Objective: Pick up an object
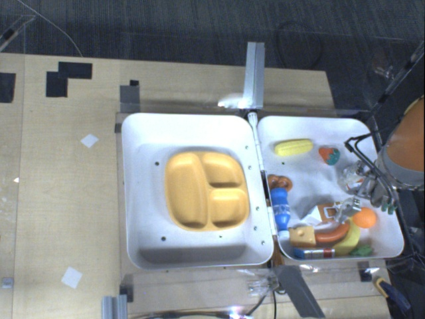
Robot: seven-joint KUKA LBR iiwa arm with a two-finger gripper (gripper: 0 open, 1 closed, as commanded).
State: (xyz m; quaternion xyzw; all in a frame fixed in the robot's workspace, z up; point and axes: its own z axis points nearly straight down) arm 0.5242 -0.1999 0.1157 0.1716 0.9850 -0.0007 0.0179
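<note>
While the grey arm (pixel 406 145) with its orange band reaches in from the right, its gripper (pixel 358 195) hangs low over the right bin (pixel 302 128), close to that bin's right wall; whether its fingers are spread or pressed together cannot be told from this angle, and nothing shows clearly between them. Just below the gripper lies one orange ball (pixel 364 218), touching or nearly touching the metal parts. Beside the ball, along the bin's near edge, a heap of toys lies together: one red sausage (pixel 331 232), one yellow banana (pixel 349 238), one green piece (pixel 362 250) at the corner, one yellow block (pixel 302 234) and one red and blue marker (pixel 312 252). A small brown and white card (pixel 327 212) sits just above the sausage. Farther left, against the divider between the bins, one blue bottle (pixel 281 208) stands beside one brown pretzel (pixel 279 181). Toward the far wall rest one yellow corn cob (pixel 293 147) and, near it to the right, one small red and green object (pixel 329 155), well apart from the heap. The left bin (pixel 139 178) holds a single yellow plate (pixel 206 190) with three compartments, lying flat near its middle. Both bins sit side by side on a pale wooden bench (pixel 60 178).
</note>
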